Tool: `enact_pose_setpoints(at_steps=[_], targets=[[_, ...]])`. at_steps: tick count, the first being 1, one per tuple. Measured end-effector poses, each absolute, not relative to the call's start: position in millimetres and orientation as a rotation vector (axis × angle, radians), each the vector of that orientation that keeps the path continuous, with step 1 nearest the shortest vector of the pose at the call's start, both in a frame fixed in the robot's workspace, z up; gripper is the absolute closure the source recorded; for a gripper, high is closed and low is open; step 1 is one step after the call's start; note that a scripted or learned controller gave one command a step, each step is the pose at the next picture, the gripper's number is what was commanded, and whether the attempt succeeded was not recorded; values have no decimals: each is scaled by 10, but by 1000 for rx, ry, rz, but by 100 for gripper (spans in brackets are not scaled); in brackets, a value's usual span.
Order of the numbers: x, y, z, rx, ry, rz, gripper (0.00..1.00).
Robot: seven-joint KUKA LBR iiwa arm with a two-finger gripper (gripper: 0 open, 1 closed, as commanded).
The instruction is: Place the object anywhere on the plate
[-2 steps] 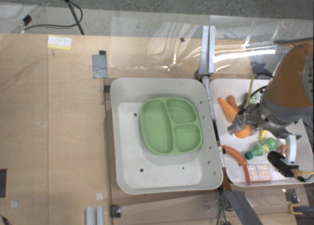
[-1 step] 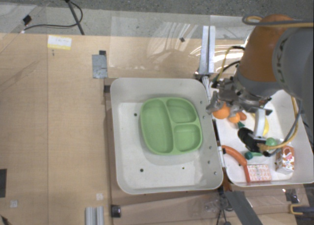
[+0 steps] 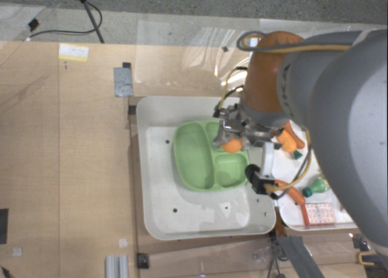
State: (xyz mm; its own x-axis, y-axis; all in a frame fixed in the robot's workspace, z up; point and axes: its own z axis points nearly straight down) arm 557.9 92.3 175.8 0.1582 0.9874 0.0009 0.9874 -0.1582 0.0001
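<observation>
Gripper (image 3: pixel 229 138) poised over green plate's (image 3: pixel 194 158) right-hand compartments. Small orange object (image 3: pixel 231 145) directly at fingertips, apparently pinched between closed fingers, above plate, likely positioned for release there.

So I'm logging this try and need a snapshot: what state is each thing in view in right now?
Green plate: flat in the left bin, upright, partly under the arm.
Orange object: at the plate's right edge, just under the gripper; held or resting, cannot tell.
Carrot toy: lying in the right bin.
Green-topped toy: lying in the right bin.
Patterned card: flat in the right bin.
</observation>
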Motion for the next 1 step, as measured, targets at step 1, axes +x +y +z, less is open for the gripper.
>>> enact_pose_setpoints(at_steps=[1], targets=[[5583, 919, 1765, -2391, -2038, -3, 0]])
